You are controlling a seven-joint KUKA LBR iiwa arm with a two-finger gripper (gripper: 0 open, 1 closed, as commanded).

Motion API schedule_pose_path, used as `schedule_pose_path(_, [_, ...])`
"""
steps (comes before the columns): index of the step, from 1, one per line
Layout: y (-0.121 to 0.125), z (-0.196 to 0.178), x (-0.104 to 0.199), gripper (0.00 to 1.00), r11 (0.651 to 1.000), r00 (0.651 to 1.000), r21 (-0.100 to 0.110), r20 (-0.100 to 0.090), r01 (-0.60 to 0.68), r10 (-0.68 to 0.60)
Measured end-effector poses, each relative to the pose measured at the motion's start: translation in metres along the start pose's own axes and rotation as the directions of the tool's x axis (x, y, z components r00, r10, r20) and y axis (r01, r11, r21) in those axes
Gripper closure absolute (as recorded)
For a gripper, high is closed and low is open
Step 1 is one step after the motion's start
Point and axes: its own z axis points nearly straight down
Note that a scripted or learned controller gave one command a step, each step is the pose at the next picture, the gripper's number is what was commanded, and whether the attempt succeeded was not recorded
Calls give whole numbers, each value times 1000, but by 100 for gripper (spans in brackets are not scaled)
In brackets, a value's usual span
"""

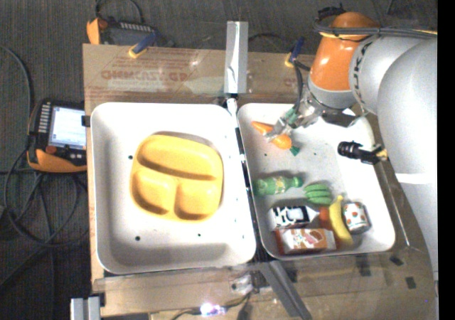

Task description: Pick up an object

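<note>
- Orange carrot [282,142], camera view: it lies in the upper left part of the right bin [387,240], its tip toward the bin's left wall. I take it as the target, since it is the item nearest the tool.
- Tool [284,126], camera view: it sits low over the carrot, reaching in from the upper right below the orange wrist band [334,66]. The tool overlaps the carrot's upper part. Whether it is open, closed or gripping cannot be read at this resolution.
- Relation, camera view: the carrot is directly under and slightly in front of the tool. Contact looks likely, yet a gap between them cannot be excluded.
- Risk 1: a tapered, rounded carrot may squirt out sideways if the tool closes off-centre or across the narrow end.
- Risk 2: the carrot lies near the bin's left wall. A tool descending at a slant may push it against the wall instead of enclosing it.
- Risk 3: a lift started on a partial hold would probably drop the carrot back into the bin.
- Other contents, camera view: a green bottle [277,185], a green pepper-like item [319,193], a banana [340,222], a small can [356,217] and a red carton [306,240] lie well apart, toward the bin's lower half.
- Left bin [106,190], camera view: it holds a yellow divided tray [178,176], clear of the working area on the tabletop.
</note>
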Motion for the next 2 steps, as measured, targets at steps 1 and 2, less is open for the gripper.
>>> schedule_pose_path(1, [-5, 9, -4, 100, 999, 999, -2, -13, -40, 40])
schedule_pose_path(2, [23, -93, 66, 100, 989, 989, 5, -15, -149, 149])
